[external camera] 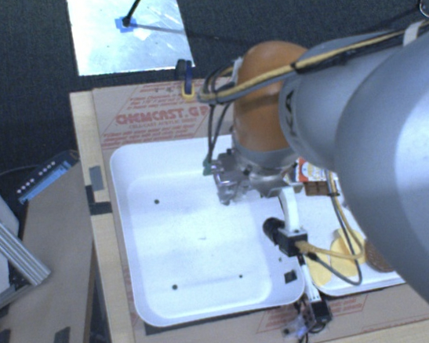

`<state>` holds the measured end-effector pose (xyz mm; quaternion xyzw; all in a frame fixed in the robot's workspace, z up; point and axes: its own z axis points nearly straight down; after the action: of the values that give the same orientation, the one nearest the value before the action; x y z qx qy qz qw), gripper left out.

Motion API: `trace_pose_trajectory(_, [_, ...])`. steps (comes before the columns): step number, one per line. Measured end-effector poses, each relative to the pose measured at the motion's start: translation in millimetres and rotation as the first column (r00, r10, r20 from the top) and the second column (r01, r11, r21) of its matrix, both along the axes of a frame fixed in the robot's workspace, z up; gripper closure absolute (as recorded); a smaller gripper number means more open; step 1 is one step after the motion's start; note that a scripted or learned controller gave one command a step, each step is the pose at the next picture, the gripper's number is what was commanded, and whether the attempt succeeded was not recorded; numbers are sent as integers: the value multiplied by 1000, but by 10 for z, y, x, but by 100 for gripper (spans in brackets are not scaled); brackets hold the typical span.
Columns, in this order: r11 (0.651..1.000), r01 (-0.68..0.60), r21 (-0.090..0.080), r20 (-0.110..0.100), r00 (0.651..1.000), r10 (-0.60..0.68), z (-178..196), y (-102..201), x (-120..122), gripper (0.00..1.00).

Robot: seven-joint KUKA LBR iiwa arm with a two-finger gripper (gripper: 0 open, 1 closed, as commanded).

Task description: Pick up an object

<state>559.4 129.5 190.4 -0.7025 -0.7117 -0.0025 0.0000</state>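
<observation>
My gripper (pixel 227 190) hangs from the grey arm with the orange band, over the right-hand edge of the left white bin (pixel 133 241). No object can be seen in it. Most of the right bin (pixel 349 286) is hidden behind the arm. Past the arm, a red and white packet (pixel 310 171), a yellow rounded thing (pixel 341 249) and a brown round thing (pixel 378 257) lie in the right bin. A small dark square (pixel 289 277) sits at the left bin's near right corner.
Both bins rest on a cardboard sheet (pixel 155 117) printed in red. Behind it lies a shiny foil sheet (pixel 127 28). An aluminium rail (pixel 7 243) and a wooden board (pixel 55 308) are at the left.
</observation>
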Motion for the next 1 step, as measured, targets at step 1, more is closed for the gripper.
trace_pose_trajectory(1, [1000,2,-1,-6,1000,-2,-332,693,-108,100])
